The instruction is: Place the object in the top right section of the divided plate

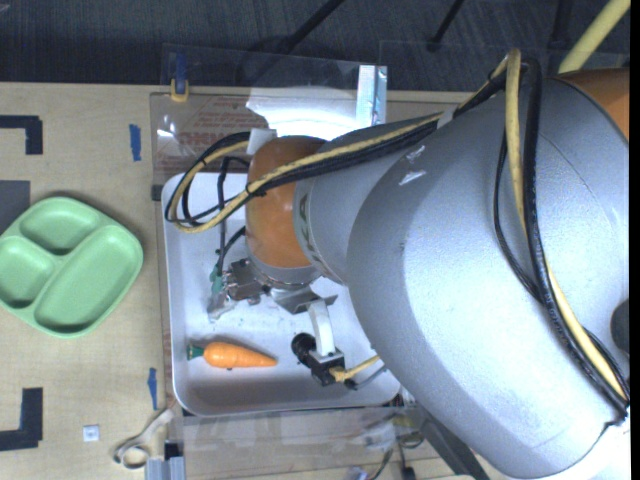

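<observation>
My arm [480, 268]: grey, orange band, black and yellow cables. Carrot [232, 356]: orange with a green tip, in a white bin [190, 298]. Divided plate [66, 265]: pale green, on a tan worktop [80, 108] with blue tape marks.

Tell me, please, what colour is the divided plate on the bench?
The divided plate is light green all over; the camera view shows it at the left.

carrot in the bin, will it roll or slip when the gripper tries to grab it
The carrot lies on its side on the smooth floor of the white bin. Its rounded, tapered body suggests it could roll in a curve if nudged. Its glossy, even surface looks like rigid plastic, so it is probably light and may slip from fingers closing on the taper.
</observation>
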Controlling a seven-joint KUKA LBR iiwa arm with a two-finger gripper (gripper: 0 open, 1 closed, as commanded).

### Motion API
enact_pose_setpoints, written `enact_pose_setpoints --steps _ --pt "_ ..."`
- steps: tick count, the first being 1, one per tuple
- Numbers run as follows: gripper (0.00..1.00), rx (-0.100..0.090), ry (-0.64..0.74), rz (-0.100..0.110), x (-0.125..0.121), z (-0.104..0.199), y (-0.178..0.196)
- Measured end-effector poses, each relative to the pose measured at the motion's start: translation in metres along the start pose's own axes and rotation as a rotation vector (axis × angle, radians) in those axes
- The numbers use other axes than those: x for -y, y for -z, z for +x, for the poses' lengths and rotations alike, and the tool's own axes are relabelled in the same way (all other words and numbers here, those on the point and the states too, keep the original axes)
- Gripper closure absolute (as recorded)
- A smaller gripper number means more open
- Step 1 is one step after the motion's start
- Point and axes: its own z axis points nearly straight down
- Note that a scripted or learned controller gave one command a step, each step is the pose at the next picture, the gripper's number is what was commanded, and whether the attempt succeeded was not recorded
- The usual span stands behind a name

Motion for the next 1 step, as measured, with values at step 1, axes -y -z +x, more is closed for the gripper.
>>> enact_pose_setpoints --steps 1 --pt "1.00 -0.001 0.000 -0.003 -0.0011 0.0005 0.0108"
